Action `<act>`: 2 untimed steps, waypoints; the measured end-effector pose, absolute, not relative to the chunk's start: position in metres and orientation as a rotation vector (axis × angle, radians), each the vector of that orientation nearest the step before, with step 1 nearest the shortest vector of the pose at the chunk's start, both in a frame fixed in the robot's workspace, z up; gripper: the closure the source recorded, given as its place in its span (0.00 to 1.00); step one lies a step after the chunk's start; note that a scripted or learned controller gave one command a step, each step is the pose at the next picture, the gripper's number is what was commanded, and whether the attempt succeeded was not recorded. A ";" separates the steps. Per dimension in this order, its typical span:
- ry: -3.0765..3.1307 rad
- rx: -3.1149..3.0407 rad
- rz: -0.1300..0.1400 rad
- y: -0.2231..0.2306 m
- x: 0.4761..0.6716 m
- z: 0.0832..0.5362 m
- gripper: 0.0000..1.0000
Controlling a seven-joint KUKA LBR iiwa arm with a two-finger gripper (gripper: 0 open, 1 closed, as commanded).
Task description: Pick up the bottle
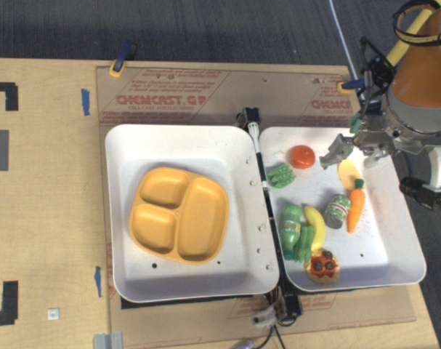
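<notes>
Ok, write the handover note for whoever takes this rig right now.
Gripper: open, holding nothing, over the upper part of the right bin, beside the yellow piece.
Bottle: lying in the right bin between the banana and carrot, below the gripper and apart from it.
Left bin: holds the yellow tray.
Done: nothing picked yet.
Left: move over the bottle, grasp, lift.

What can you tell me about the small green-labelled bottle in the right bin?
The small bottle with a green printed label lies on its side on the floor of the right white bin, tilted a little. It looks like a grey, rounded toy container, the label wrapped round its middle; the print is too small to read. The orange carrot lies right beside it, seemingly touching. The yellow banana lies close on its other side. The gripper is above it, apart.
</notes>
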State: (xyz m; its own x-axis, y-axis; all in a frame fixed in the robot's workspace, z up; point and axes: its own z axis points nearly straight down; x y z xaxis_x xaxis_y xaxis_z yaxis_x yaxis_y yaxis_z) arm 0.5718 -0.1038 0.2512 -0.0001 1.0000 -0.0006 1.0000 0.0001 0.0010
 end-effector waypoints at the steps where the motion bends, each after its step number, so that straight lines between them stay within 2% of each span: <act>1: 1.929 2.485 -0.003 -0.033 0.541 0.184 0.00; 2: 1.990 2.435 -0.003 0.003 0.491 0.184 0.00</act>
